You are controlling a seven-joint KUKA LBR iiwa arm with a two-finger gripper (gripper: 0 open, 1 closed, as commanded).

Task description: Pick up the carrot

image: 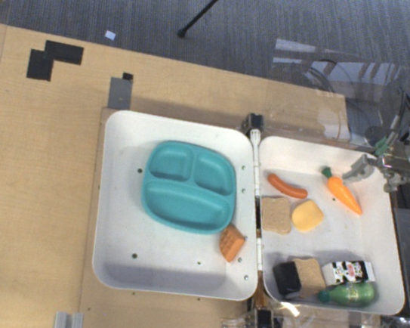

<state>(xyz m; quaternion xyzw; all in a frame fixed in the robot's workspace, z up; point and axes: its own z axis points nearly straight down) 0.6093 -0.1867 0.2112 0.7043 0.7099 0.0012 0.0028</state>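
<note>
The carrot (345, 194) is orange with a small green top and lies flat in the right bin (390, 225), near its far right side, green end pointing up-left. My gripper (372, 175) hangs just above and to the right of the carrot. It is open, with one grey finger (357, 169) close to the carrot's upper end and nothing between the fingers. The arm enters from the upper right edge.
The right bin also holds a sausage (287, 185), a bread slice (277, 214), a yellow lump (307, 215), a black item (287, 279), a tan block (311, 271), a small carton (349, 271) and a green item (346, 294). The left bin (118, 208) holds a teal divided plate (189, 185) and an orange piece (231, 243).
</note>
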